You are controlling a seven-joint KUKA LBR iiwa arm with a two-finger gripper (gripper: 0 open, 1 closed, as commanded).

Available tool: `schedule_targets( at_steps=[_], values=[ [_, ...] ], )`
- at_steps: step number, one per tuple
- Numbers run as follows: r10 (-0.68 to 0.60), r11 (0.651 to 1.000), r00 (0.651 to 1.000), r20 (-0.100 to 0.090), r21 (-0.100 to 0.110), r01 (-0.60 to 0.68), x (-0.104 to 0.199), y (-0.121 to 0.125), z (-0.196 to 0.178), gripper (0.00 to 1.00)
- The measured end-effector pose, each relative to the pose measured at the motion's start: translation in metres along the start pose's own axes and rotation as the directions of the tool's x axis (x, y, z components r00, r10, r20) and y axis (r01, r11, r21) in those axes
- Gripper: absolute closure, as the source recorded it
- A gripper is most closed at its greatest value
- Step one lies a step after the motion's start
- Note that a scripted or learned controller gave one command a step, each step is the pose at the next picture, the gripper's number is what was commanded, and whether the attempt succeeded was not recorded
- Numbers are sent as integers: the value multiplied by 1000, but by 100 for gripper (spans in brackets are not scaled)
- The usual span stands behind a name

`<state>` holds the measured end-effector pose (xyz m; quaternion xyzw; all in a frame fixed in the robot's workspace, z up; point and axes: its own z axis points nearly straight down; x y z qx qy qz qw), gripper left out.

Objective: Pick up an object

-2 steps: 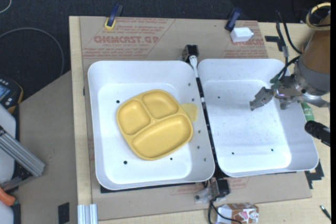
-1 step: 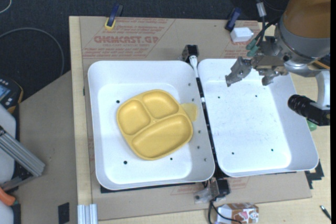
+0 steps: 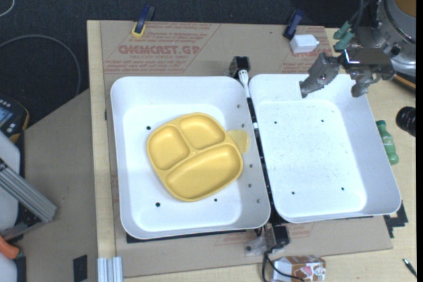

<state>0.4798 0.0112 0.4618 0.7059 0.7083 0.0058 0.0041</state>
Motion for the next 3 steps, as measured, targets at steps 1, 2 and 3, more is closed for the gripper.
schedule_targets(
  at_steps=[1,2,3],
  values=[
    [1,1000,1000,3,9,-1,-1,1,-5,100],
    [-5,1000,1000,2,24,5,83,-3,81,100],
    [2,1000,1000,2,11,-2,79,0,65,100]
  ],
)
